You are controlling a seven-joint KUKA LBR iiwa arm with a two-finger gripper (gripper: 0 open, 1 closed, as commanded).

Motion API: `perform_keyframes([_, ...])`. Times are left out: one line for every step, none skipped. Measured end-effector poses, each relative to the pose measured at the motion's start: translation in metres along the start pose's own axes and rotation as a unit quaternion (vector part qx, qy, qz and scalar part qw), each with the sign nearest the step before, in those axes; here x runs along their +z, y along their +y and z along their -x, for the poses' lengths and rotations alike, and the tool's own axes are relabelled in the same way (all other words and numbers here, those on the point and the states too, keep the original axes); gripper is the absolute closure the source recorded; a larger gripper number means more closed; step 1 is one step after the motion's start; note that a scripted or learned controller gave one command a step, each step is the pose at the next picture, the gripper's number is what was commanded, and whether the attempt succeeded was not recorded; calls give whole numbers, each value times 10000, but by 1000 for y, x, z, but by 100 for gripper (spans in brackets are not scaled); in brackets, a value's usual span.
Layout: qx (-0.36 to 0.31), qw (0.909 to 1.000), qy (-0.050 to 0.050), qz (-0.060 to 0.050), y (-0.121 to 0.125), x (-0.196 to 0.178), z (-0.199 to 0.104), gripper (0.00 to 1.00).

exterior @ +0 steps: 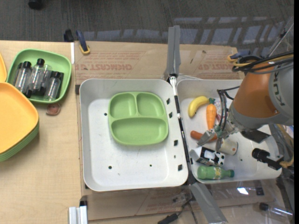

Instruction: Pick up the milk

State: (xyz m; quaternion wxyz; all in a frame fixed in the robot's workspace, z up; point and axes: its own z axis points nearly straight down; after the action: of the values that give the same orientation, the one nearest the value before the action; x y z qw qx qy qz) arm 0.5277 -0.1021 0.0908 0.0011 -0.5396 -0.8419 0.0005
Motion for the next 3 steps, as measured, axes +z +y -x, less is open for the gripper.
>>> perform_keyframes([24, 10000, -1, -1, -1, -9, 1, 100])
perform_keyframes([-127, 9999, -6, 6, 8, 0, 9, 100])
perform_keyframes([-1064, 9943, -14, 5, 39, -181, -22, 100])
